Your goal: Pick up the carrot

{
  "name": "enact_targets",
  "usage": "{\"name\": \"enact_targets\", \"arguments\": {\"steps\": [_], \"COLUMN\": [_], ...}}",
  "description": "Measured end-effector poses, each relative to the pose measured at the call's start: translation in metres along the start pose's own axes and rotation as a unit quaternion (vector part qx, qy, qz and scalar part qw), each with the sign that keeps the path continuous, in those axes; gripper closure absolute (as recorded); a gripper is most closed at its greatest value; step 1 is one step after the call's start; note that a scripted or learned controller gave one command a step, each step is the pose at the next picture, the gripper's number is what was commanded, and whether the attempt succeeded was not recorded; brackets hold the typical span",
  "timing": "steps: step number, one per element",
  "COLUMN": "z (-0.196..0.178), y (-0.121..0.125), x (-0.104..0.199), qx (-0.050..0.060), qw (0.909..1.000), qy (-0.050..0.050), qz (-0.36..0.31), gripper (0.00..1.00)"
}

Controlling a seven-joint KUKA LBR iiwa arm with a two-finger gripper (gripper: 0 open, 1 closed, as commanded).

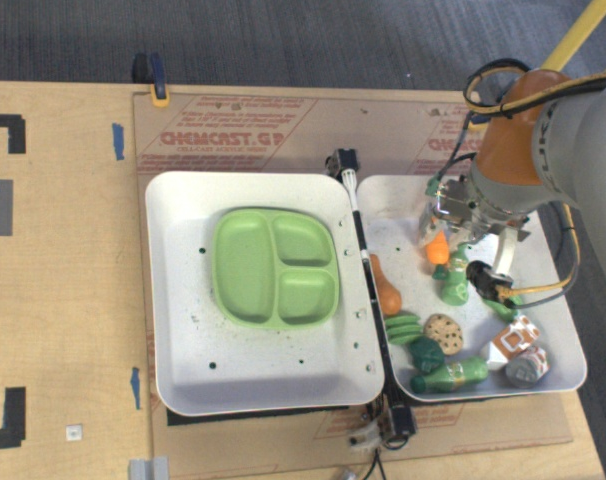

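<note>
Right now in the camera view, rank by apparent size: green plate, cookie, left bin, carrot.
1. Left bin
2. Green plate
3. and 4. Cookie and carrot: they look alike, and the claw partly hides the carrot, so unranked.

We note two shallow white plastic bins (173, 268) on tan cardboard printed with red lettering (223, 133). The left bin carries a pale green divided plate (273, 266). In the right bin we log an orange tapered carrot (385, 286), a small orange-and-green toy (441, 253), a tan cookie speckled with dark chips (443, 331), dark green vegetables (403, 326), and a grey lump (526, 368). The arm's band above the wrist reads orange (508, 148).
</note>
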State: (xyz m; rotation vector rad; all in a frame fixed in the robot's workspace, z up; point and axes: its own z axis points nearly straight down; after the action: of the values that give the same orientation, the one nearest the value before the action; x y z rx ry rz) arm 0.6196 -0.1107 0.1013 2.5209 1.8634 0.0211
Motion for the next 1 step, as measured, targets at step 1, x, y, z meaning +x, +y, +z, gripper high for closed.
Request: {"name": "enact_targets", "arguments": {"steps": [1], "z": [-0.0833], "y": [-0.0222], "x": [0.0506], "qx": [0.006], "qw": [0.9518], "qy": [-0.005], "qz": [0.307], "gripper": [1.0]}}
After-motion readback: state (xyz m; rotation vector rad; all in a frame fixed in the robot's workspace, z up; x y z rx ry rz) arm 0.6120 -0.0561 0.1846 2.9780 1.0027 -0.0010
